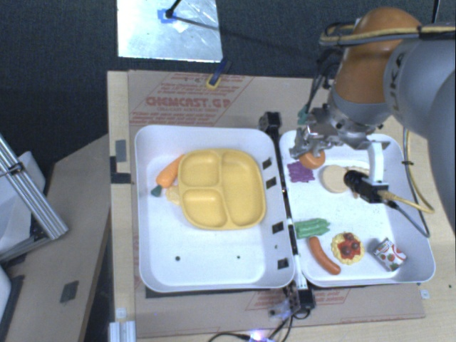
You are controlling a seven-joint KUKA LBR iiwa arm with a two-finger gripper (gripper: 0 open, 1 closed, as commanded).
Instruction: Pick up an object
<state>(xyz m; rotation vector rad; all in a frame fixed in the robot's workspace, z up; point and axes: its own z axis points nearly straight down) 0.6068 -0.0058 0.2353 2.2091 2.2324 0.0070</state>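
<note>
step: grasp the orange round toy (pixel 312 159) at the right bin's (pixel 417 258) far-left corner, just above the purple grape bunch (pixel 301 172) | advice: centre over it, avoid the bin wall | pose: gripper (pixel 308 147) low, directly over it, wrist tilted | grip: cannot tell

A dark blue-grey carpeted floor (pixel 57 55) surrounds the pale wooden bench (pixel 78 212) — a shiny metal sheet (pixel 171 20) lies behind it, brightly lit.
</note>
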